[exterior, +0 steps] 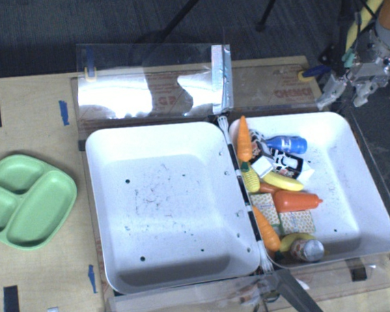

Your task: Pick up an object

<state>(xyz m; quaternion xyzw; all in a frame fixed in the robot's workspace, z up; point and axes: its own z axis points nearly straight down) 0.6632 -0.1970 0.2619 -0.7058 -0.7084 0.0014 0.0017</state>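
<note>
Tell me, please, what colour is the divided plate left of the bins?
Light green; the divided plate shows clearly in the camera view.

Light falls evenly from above and the scene is bright across the desk (26, 113), while the floor at the top stays dim. The strongest glare sits on the clear plastic sheet (151, 87) behind the bins, where white patches wash out its surface. The left bin (105, 147) is close to overexposed, with soft grey shading along its inner walls. Shadows are faint and short. The picture is slightly soft overall, and the tool (353, 92) at the right looks blurred.
</note>
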